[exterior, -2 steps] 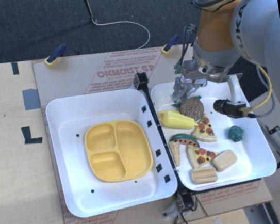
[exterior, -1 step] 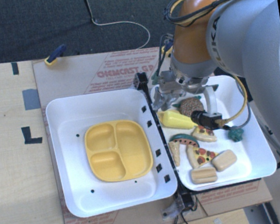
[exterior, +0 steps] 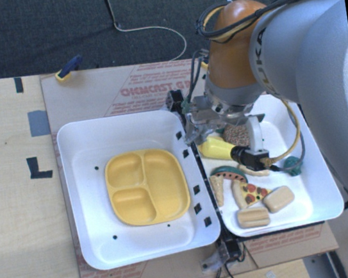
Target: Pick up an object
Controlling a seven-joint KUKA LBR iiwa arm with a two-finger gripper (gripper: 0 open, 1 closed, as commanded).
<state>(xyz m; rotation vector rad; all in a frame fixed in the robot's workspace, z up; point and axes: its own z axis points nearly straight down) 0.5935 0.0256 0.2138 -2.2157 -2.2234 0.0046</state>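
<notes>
Looking from the near edge of the surface, the right-hand white bin (exterior: 322, 200) has its toys crowded toward its left half: a tan bread-roll piece (exterior: 253, 218) and a second pale bun-shaped piece (exterior: 279, 199) nearest, a pizza-slice toy (exterior: 249, 193) just behind them, then a yellow banana-shaped toy (exterior: 216, 148) up against the divider. The left white bin (exterior: 80, 181) carries a yellow divided plastic plate (exterior: 147, 186).

Farther back, the grey arm's gripper (exterior: 223, 121) hangs over the banana end of the pile. Whether the jaws are open or closed I cannot tell, nor whether they have anything. To do this well, I'd judge it should settle on one separate piece, come straight down, and avoid the bin wall and the dangling cable (exterior: 293, 153).
</notes>
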